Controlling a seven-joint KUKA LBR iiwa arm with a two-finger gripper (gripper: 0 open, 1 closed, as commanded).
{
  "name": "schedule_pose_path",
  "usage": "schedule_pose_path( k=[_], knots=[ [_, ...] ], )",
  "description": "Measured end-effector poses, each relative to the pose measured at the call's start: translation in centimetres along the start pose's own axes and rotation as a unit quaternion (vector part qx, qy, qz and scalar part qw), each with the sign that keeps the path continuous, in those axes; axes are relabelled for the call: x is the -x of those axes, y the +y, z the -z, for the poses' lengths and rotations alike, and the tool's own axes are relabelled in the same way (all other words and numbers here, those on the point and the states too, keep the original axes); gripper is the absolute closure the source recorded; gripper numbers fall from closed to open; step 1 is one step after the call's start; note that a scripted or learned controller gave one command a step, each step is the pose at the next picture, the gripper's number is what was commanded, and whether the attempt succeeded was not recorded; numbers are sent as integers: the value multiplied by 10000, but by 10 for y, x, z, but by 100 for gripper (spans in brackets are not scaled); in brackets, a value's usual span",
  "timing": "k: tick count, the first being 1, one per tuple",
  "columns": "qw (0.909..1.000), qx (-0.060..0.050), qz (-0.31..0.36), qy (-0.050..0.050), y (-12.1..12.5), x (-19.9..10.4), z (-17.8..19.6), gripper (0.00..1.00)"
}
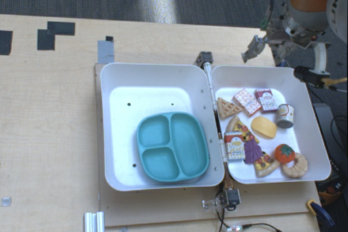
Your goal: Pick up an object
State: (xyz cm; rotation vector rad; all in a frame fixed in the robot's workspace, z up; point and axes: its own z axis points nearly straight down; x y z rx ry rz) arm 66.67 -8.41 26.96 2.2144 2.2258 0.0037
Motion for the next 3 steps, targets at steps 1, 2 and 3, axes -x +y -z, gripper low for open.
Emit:
schedule_pose_path(
  k=[1, 2, 3],
  knots=[
    [10000, -21, -15, 0, -3, 39, -140, 0],
    [10000, 6, -7, -2, -37, 9, -184, 0],
    [10000, 30, -11, -6, -36, 9, -172, 100]
  ],
)
